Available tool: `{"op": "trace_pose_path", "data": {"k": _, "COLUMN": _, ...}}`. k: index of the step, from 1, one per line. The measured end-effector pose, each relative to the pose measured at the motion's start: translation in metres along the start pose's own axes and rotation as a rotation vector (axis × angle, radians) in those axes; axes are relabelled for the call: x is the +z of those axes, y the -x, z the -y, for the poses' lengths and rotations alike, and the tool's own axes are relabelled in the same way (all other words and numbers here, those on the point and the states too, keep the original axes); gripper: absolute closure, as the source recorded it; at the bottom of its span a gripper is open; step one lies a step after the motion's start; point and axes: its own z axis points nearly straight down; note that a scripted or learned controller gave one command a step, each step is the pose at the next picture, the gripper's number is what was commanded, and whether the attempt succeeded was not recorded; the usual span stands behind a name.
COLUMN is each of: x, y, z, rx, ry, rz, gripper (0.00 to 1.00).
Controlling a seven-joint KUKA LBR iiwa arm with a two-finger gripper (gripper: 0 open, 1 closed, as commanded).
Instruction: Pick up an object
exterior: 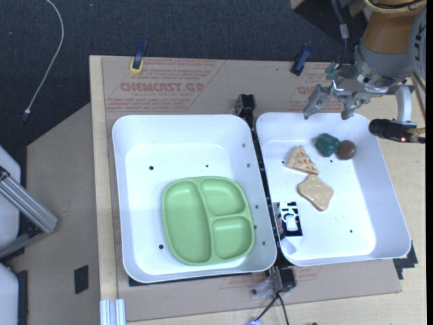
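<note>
In the left bin [135, 181] sits a green divided plate [207, 219]. In the right bin [379, 208] four small pieces cluster — a cracker wedge [301, 160], a toast slice [316, 193], a teal block [328, 144] and a brown ball [346, 149]. The tool [332, 107] hangs above the bin's far edge, fingers spread, holding nothing — the teal block lies nearest, just toward the camera from it.

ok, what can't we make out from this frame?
- Arm: cut off by the camera view's top and right edges above the orange band.
- Green item and brown item in the right bin: too small to identify.
- Black-and-white tag at the bins' seam: print too small to read.
- Divided green plate: its underside and the left bin floor beneath are hidden.
</note>
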Motion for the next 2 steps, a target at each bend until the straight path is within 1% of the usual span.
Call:
{"op": "trace_pose_path", "data": {"k": 1, "x": -0.007, "y": 0.000, "z": -0.002, "rx": -0.002, "ry": 0.012, "rz": 0.002, "gripper": 0.00}}
{"op": "trace_pose_path", "data": {"k": 2, "x": 0.057, "y": 0.001, "z": -0.002, "rx": -0.001, "ry": 0.006, "rz": 0.001, "gripper": 0.00}}
